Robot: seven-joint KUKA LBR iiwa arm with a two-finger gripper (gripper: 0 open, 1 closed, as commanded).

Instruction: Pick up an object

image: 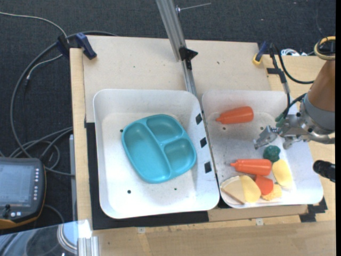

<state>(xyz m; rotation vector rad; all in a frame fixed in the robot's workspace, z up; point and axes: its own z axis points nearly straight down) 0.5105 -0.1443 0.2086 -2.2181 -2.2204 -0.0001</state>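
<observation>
Two white bins sit on a wooden bench. Nothing is in the gripper, which looks open. Just under it lie a green ball and an orange carrot. Far left rests a blue plate.

The arm reaches in from the camera view's right, its orange band uppermost and the grey wrist below it, over the right-hand bin. The tool points leftward and slightly down above that bin's middle, metal fingers splayed a little apart with nothing visible between them.
</observation>
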